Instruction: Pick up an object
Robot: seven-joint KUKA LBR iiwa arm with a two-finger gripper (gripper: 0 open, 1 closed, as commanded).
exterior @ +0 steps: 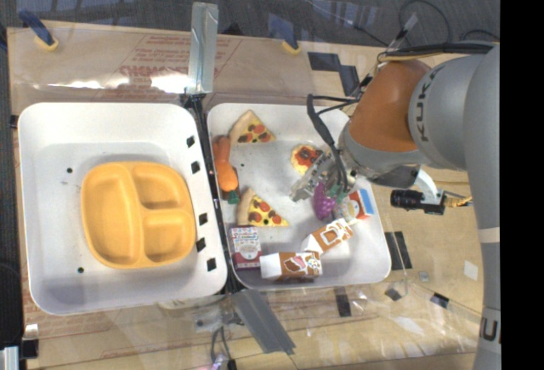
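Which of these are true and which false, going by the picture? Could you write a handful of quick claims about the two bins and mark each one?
1. A yellow divided tray lies in the left bin. True.
2. Two toy pizza slices lie in the right bin. True.
3. The carrot lies in the left bin. False: it lies in the right bin, along its left wall.
4. The gripper is over the left bin. False: it is low over the right bin, by the purple grapes.
5. A brown carton lies near the right bin's front edge. True.
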